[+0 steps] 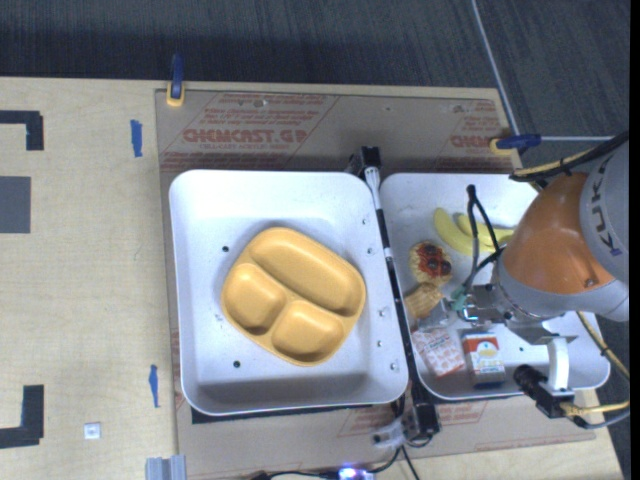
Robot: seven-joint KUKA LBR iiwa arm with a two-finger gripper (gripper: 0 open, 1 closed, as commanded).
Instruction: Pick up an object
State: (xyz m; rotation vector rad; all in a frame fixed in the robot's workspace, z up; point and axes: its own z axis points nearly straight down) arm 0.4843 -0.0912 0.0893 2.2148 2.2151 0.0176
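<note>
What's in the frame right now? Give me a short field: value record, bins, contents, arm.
left bin: holds one yellow three-compartment tray, lying at a slant
right bin: holds bananas, a red-and-dark round item, a tan item, a small packet and a small red-and-white box
arm: over the right bin, reaching in from the right, covering part of its contents
gripper: fingers hidden under the wrist, state not readable
held object: none visible
bench: light wood, blue tape marks

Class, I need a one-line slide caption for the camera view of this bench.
Arm's orange band over the right bin of small items, yellow tray in the left bin.
</note>
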